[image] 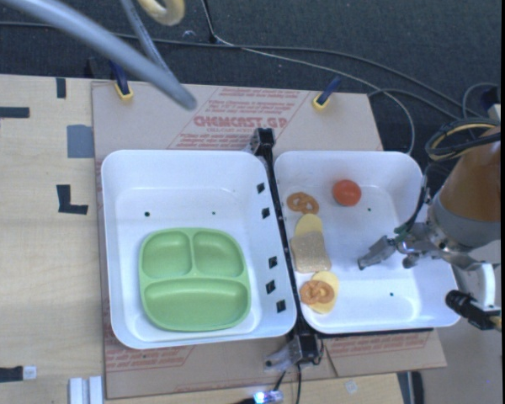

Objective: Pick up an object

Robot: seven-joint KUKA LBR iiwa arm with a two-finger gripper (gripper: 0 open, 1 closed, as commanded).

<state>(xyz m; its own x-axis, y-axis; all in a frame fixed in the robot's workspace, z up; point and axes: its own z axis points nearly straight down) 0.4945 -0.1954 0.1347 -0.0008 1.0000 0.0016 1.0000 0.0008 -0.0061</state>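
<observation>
Gripper (379, 255) hovered low over the right bin (404, 168), near its right edge and about halfway between the far and near rims. Pointed toward the bin's left side, with the grey wrist and orange band (480, 183) behind it at the right. Held nothing between the fingers; could not tell whether they stood apart or together, because too small and dark against the white floor.

Lay along the left edge of the right bin, from far to near: a pretzel (302, 202), then a yellow piece (309, 224) just beside it, then a beige sponge (309, 251) touching that piece, then a second pretzel (317, 292) resting on a yellow disc (328, 286) near the near-left corner. Sat apart from these, toward the far rim and nearer the middle, a red ball (347, 193). All well apart from the gripper.

Rested in the left bin (118, 175), toward its near edge, a green tray (194, 279) with three compartments, flat on the floor.

Stood both bins side by side on a cardboard sheet (236, 116) with red print, on the bench (25, 225).
</observation>
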